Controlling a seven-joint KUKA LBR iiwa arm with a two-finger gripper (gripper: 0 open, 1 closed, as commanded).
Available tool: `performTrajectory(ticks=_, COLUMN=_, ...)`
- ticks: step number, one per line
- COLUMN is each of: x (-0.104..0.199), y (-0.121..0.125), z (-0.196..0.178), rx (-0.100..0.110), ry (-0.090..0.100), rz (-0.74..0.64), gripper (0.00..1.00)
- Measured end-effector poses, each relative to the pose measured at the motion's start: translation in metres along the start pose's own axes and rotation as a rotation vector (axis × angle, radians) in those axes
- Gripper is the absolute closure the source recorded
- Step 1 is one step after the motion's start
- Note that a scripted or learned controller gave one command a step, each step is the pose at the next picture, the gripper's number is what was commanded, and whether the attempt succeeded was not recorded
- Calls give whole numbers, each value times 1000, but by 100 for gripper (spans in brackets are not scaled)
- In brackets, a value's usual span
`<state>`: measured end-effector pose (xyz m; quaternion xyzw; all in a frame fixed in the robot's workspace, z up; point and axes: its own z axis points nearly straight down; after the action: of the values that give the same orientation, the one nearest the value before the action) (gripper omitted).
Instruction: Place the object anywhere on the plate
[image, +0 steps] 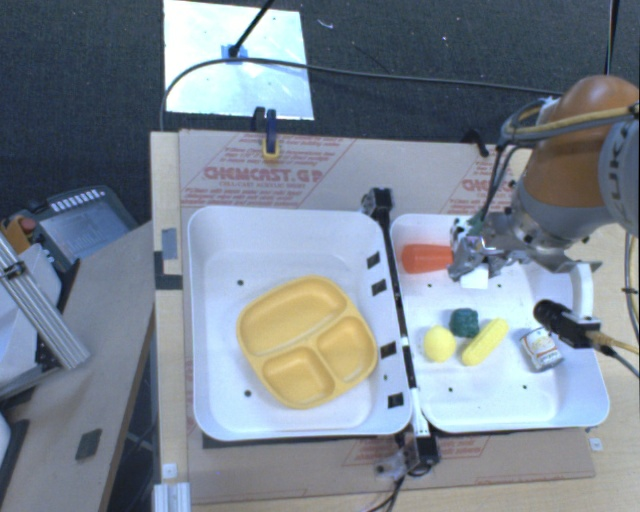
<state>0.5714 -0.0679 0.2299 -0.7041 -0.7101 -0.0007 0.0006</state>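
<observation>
Yellow three-compartment plate lies in the left bin. Right bin holds an orange carrot at 10 o'clock, beside the pincer, whose grip cannot be told; lemon, corn and can sit lower.

Glossy plastic plate (bins matt plastic)

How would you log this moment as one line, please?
end effector: right bin, beside carrot | carrot: not held | plate: left bin
</observation>
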Motion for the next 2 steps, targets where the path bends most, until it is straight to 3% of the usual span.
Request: performTrajectory(ticks=2, x=108, y=-38, z=7, rx=2, ry=0, rz=0, gripper=100)
